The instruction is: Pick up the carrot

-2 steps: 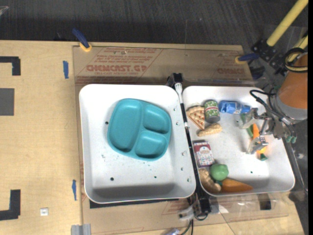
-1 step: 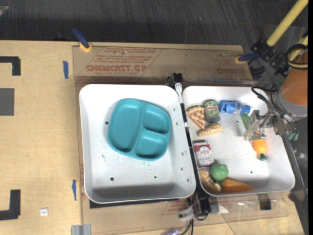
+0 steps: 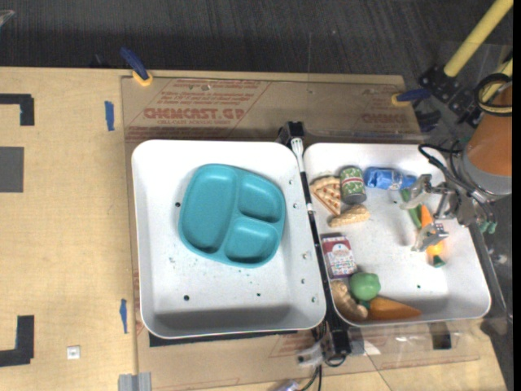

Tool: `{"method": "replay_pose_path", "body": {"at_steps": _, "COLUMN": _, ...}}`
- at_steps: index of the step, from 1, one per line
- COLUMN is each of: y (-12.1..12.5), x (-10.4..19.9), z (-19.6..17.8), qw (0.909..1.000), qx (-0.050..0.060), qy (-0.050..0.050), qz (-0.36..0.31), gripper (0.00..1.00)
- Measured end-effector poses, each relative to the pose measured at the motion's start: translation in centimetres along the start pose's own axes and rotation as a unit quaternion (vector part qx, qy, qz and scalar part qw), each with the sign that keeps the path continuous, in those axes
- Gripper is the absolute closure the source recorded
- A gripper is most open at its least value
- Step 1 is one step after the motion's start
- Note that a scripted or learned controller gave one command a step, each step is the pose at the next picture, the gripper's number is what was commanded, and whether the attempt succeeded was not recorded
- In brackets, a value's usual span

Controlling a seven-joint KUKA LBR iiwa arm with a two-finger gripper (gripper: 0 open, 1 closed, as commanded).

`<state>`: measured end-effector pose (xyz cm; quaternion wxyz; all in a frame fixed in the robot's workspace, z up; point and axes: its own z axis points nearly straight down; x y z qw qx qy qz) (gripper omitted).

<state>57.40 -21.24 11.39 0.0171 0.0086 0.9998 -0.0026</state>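
Right now my gripper (image 3: 429, 218) hangs in the right bin (image 3: 480, 300), and I cannot tell its state. To grasp well, I should close across the carrot's (image 3: 393, 307) thick middle. It lies near the front wall, tip pointing right, axis almost left-right.

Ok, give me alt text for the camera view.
The gripper hovers over the right bin, away from the carrot lying at its near edge beside a green ball. The left bin holds a teal divided plate.
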Motion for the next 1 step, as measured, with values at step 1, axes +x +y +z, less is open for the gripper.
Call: {"method": "replay_pose_path", "body": {"at_steps": 1, "y": -1.07, "x": -0.19, "z": 2.52, "qw": 0.9996, "qx": -0.002, "qy": 0.011, "qz": -0.027, "gripper": 0.0}}
